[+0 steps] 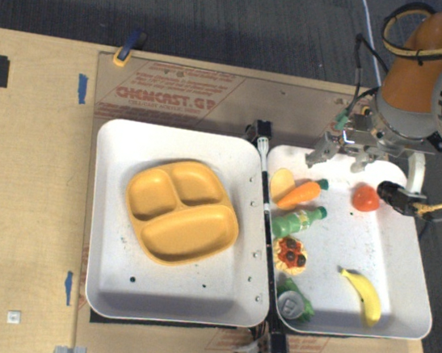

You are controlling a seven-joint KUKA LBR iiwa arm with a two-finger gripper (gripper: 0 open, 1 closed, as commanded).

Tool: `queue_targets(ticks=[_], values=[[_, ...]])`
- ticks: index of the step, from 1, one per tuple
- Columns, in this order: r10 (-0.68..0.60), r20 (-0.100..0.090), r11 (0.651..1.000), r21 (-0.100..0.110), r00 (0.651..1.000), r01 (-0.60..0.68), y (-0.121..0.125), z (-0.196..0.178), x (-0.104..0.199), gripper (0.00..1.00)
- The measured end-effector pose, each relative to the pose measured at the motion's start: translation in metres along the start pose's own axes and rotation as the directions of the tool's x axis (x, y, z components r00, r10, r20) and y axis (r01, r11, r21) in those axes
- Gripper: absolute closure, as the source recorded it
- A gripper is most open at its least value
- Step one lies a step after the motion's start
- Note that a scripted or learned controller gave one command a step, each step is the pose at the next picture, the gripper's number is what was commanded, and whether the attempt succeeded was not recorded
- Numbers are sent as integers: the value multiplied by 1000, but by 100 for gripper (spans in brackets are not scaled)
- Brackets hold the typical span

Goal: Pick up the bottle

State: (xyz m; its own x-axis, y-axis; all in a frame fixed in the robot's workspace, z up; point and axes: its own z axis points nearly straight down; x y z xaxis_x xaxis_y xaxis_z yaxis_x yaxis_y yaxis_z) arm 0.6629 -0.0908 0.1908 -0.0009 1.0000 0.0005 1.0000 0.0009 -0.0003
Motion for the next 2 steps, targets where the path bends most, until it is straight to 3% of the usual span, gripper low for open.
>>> queue_targets(ticks=[1, 2], values=[[-183, 1, 983, -4, 983, 183, -61, 104, -14, 0], [-107, 1, 994, -3, 994, 107, -135, 104, -7, 0]])
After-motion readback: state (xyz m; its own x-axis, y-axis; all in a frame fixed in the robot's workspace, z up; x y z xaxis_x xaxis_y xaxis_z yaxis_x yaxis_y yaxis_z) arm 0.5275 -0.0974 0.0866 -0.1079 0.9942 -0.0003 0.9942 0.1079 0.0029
